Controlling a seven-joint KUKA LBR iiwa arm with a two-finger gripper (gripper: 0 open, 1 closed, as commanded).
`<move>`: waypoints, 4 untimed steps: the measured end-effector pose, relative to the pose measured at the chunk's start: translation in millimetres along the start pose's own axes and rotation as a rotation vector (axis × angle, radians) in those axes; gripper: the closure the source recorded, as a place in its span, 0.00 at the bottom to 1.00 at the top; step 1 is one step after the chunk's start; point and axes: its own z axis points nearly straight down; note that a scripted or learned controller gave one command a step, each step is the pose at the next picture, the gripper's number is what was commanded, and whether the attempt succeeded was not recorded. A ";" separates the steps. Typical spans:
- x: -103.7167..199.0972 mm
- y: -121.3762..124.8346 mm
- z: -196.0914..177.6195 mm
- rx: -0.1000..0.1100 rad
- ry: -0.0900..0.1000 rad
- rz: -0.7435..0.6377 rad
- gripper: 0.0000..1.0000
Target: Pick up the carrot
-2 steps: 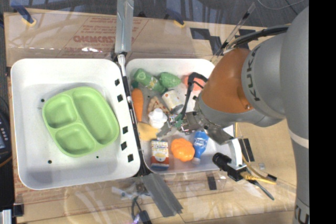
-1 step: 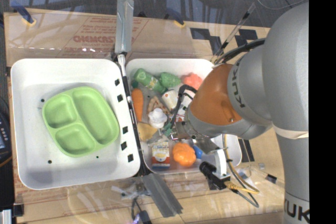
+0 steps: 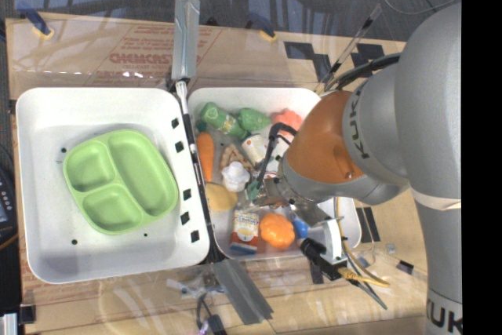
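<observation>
The carrot [image 3: 205,155] is a long orange piece lying lengthwise along the left wall of the right bin [image 3: 235,96], close to the divider between the bins. My gripper [image 3: 261,186] hangs low over the middle of that bin, to the right of the carrot and apart from it, above a white lumpy item [image 3: 234,177]. The orange band and grey wrist hide the bin's right half. Nothing shows in the gripper's hold.
The left bin [image 3: 39,247] holds a green divided plate [image 3: 119,180]. Around the carrot lie green vegetables [image 3: 252,120], a pink item [image 3: 289,120], a yellow piece [image 3: 220,197], a small carton [image 3: 245,230], an orange fruit [image 3: 276,231] and a blue piece [image 3: 302,229].
</observation>
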 end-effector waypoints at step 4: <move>-105.1 -1.8 -88.3 0.012 -0.003 0.444 0.00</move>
